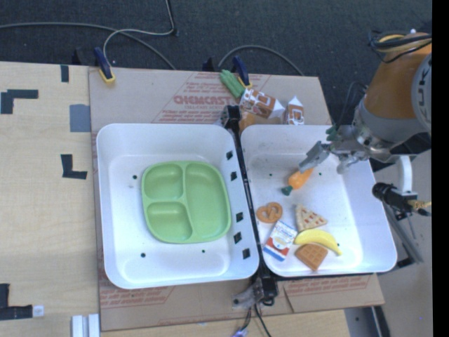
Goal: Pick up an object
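My gripper (330,161) hangs over the upper part of the right bin (365,209), fingers spread and open with nothing between them. A small orange carrot with a green tip (297,180) lies on the bin floor just below and left of the left finger (311,160). Further toward the front of the bin lie a pretzel (269,212), a triangular waffle piece (309,218), a yellow banana (317,239), a small red-and-white carton (280,241) and an orange cracker (311,256).
The left bin (119,188) holds a green divided plate (186,202). Snack packets (261,104) and a green item (231,83) lie on the cardboard behind the bins. Black clips line the wall between the bins (242,188). Cables run across the back.
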`<state>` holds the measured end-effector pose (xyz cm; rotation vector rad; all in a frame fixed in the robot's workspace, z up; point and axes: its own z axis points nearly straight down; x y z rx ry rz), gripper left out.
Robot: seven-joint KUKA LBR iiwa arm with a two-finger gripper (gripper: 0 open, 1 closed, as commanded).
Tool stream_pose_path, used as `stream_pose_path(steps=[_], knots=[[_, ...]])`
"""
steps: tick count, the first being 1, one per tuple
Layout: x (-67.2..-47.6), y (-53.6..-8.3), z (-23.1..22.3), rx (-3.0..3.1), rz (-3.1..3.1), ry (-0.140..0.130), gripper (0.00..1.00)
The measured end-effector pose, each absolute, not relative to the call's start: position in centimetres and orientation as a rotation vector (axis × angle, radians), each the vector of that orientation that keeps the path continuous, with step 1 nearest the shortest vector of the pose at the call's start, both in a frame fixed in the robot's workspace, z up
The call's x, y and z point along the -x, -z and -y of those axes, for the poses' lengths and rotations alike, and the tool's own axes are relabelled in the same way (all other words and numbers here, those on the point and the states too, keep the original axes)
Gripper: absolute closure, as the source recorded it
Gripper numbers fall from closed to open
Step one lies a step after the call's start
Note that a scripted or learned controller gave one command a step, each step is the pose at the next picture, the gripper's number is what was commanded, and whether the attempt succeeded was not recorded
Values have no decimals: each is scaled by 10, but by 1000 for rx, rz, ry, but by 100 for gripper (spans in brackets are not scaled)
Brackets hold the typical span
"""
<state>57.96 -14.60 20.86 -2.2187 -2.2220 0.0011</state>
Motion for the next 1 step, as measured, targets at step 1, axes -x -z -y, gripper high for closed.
stream_pose_path(steps=[1], knots=[[-641,-87,159,2223,2228,3,0]])
